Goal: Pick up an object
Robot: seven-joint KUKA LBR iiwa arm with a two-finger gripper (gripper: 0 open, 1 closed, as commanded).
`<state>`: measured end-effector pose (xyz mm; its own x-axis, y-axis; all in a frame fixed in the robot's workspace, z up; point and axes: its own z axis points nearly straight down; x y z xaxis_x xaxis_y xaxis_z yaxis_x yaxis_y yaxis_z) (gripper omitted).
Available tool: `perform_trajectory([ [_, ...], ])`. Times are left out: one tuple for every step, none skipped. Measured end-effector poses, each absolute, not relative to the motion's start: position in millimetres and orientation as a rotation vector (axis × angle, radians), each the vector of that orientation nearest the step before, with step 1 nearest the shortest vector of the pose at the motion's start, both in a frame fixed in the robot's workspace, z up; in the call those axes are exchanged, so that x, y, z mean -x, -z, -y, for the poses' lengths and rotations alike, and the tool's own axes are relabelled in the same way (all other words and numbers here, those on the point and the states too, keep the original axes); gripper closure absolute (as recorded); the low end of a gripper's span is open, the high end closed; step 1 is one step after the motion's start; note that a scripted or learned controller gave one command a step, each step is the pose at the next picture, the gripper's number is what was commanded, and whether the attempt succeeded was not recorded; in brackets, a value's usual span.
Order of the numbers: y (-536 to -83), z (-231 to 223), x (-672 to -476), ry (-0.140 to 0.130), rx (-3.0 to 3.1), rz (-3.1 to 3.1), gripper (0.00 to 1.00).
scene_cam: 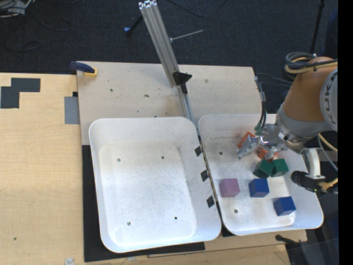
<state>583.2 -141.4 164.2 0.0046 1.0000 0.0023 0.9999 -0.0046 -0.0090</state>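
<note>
The right bin holds several small blocks. A purple cube lies near its left wall, with a blue cube beside it and a second blue cube toward the front right. A dark green block lies just under the wrist. My gripper hangs low over the middle of the right bin, left of and slightly behind the green block. A small orange-red piece shows right at the gripper's far side. Whether it is a loose object or touches the gripper is unclear.
The left bin stands alongside, split from the right bin by a ridge with black clips. A slanted aluminium bar rises behind the bins. The grey arm with its orange band enters from the right.
</note>
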Motion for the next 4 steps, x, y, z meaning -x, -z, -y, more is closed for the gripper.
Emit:
perform_trajectory([
  [-118.9, 133.3, -582.2, 0.0, 2.227, 2.212, 0.0],
  [-129.5, 135.1, -581.4, -0.001, 2.235, 2.203, 1.0],
  [-187.6, 145.4, -581.1, 0.002, 2.235, 2.212, 1.0],
  [-248.4, 146.1, -575.2, 0.004, 2.225, 2.223, 1.0],
])
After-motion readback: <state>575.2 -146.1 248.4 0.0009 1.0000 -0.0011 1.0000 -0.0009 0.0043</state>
